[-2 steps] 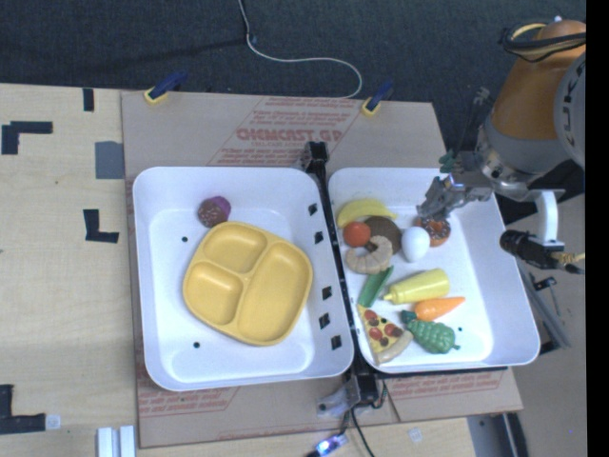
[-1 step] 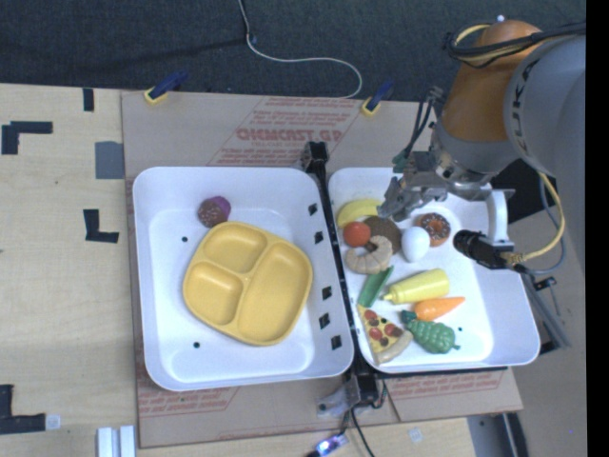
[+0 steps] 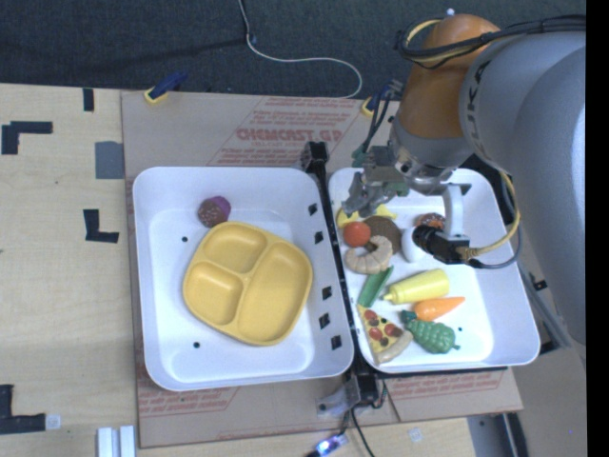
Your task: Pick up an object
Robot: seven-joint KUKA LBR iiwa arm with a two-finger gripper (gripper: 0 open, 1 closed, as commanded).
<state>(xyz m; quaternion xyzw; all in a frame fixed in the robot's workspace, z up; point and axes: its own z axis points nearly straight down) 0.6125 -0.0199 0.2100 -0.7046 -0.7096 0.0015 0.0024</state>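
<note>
My bench carries 2 shallow white bins side by side, sitting on a sheet of brown cardboard (image 3: 276, 131).

The left bin (image 3: 157, 255) holds a yellow divided plate (image 3: 247, 282) with 3 compartments, lying flat across the bin's middle and reaching toward its near edge. Just beyond the plate, near the bin's far edge, sits a small dark purple fruit (image 3: 214, 209), close to the plate's rim.

The right bin (image 3: 504, 331) is crowded with toy food. Toward its far-left corner a red tomato (image 3: 357, 233) lies against a tan bagel-like ring (image 3: 372, 252), with a brown round piece (image 3: 384, 227) just behind them. A green pod (image 3: 374, 286) slants down from the ring. Beside it lies a yellow corn cob (image 3: 419, 285), and just under that an orange carrot (image 3: 440, 307). Along the near edge sit a pizza slice (image 3: 383, 335) at the left and a knobbly green vegetable (image 3: 431, 336) touching it on the right.

My arm comes in from the right, the orange band (image 3: 440, 74) above the wrist, bent steeply down over the far-left part of the right bin. My pincer (image 3: 373, 196) hangs just above the tomato and the brown piece. How wide it stands I cannot tell, and nothing is visibly held.
</note>
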